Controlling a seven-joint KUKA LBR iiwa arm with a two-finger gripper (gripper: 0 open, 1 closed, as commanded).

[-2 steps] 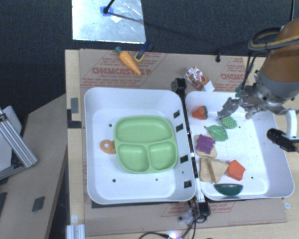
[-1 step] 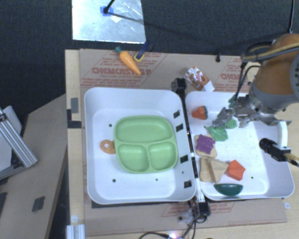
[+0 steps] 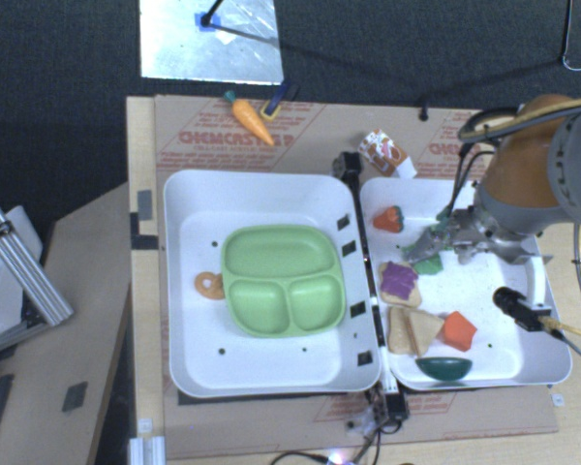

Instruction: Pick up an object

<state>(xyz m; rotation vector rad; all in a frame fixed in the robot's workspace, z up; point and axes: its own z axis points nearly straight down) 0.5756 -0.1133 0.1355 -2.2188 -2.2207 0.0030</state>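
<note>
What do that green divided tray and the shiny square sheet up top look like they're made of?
The green tray looks like moulded plastic: even colour, soft sheen, rounded compartment edges. The square sheet looks like metal or foil, going by its silvery, patchy reflections, though a metallised film is possible.

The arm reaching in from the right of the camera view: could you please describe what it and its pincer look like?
The arm is grey and rounded, with a broad orange band above the wrist. Thin dark cables loop beside the band. The pincer is a small grey metal assembly, with a touch of green near its tip.
</note>
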